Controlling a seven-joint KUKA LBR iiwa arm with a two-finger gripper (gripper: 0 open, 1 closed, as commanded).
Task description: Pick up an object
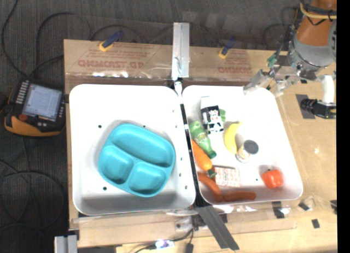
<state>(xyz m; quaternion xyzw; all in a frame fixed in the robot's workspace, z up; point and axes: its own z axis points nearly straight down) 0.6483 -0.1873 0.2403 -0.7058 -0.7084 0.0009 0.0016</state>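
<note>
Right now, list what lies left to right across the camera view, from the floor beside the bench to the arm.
Handheld pendant → left bin → blue divided tray → orange carrot → banana → red-orange pepper → gripper.

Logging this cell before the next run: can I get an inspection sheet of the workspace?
Surface: bench bearing two white bins, left bin and right bin.
Job's things: right bin holds banana, tomato, carrot, sausage, small carton, round lid, snack pack.
Clutter: blue divided tray in left bin.
Grippers: hand over right bin's far right corner, not on any item.
Cables: black cables on floor at left.
Surroundings: pendant on floor; clamps on cardboard.
</note>
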